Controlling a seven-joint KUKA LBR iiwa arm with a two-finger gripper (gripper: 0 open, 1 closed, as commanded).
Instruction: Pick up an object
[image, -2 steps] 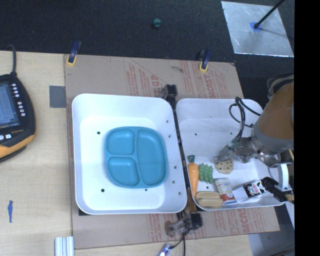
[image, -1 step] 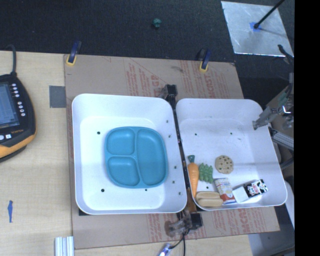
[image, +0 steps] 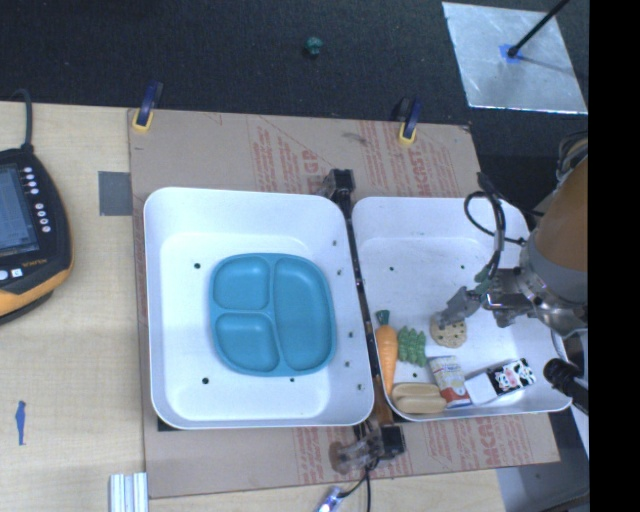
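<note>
A grey robot arm with an orange band reaches in from the right over the right-hand white bin (image: 400, 225), which sits on a cardboard-covered surface (image: 250, 150). Its jaws (image: 462, 303) hang just above a small round cookie (image: 449, 332); whether they are spread or pressed together cannot be told, and nothing shows between them.

The cookie lies near the middle of this bin. Toward the bin's near edge, a carrot (image: 386, 350), a green leafy piece (image: 411, 344), a bread roll (image: 417, 397), a small red-and-white carton (image: 451, 381) and a black-and-white box (image: 510, 378) cluster close together.

The likely risks: the cookie looks flat, so the jaws may close above it or push it aside; the carton and green piece near the cookie could be knocked or caught instead. A black cable (image: 488, 215) looping above the cookie might snag.
</note>
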